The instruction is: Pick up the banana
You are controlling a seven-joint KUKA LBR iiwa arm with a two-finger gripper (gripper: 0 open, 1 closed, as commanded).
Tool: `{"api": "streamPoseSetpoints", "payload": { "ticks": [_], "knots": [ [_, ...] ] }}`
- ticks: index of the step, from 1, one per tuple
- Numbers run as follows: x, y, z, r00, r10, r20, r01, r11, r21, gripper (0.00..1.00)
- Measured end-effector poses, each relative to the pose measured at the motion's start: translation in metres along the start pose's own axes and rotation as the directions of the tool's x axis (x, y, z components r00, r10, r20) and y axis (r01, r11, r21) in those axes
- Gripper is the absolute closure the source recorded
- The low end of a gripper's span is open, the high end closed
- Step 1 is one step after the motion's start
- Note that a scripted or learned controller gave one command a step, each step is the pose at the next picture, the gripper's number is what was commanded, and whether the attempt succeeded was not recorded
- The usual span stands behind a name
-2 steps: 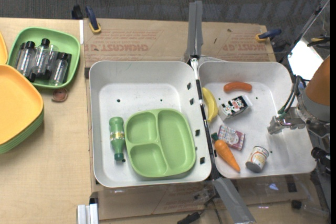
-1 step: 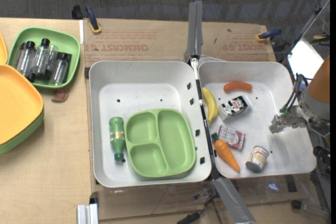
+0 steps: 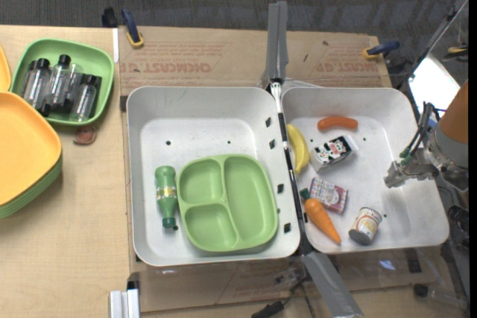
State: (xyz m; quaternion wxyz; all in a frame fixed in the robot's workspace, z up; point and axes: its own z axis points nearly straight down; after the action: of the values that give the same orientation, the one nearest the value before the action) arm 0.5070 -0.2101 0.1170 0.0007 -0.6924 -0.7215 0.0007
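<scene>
The banana (image 3: 298, 147), a short curved yellow fruit, lies in the right bin (image 3: 387, 97) hard against its left wall, its length running along the divider between the two bins. Just to its right sits a small printed carton (image 3: 332, 150), tilted, and beyond that toward the far wall a smooth orange sausage (image 3: 337, 123). Near the front of the same bin lie a crinkled pink-and-white packet (image 3: 329, 195), a tapered orange carrot (image 3: 323, 220) pointing toward the front edge, and a small metal can (image 3: 365, 225) on its side.

The gripper (image 3: 397, 176) hangs over the right side of this bin, well apart from the banana, with the carton and packet between them; nothing is between its fingers, and whether they are spread or closed I cannot tell.

The left bin (image 3: 149, 104), also shallow white plastic with rounded corners, holds a glossy green three-compartment tray (image 3: 226, 201) and a green bottle (image 3: 166, 195) lying beside the tray's left edge. On the table's left end a green square dish (image 3: 100, 63) holds several dark-capped clear bottles (image 3: 58, 86), next to stacked orange plates (image 3: 26, 153).
</scene>
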Motion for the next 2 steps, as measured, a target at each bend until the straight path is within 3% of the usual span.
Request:
{"api": "streamPoseSetpoints", "payload": {
  "ticks": [2],
  "knots": [
    [-0.0016,-0.0004,-0.0167,1.0,0.005,0.0,-0.005,1.0,0.001,1.0]
  ]
}}
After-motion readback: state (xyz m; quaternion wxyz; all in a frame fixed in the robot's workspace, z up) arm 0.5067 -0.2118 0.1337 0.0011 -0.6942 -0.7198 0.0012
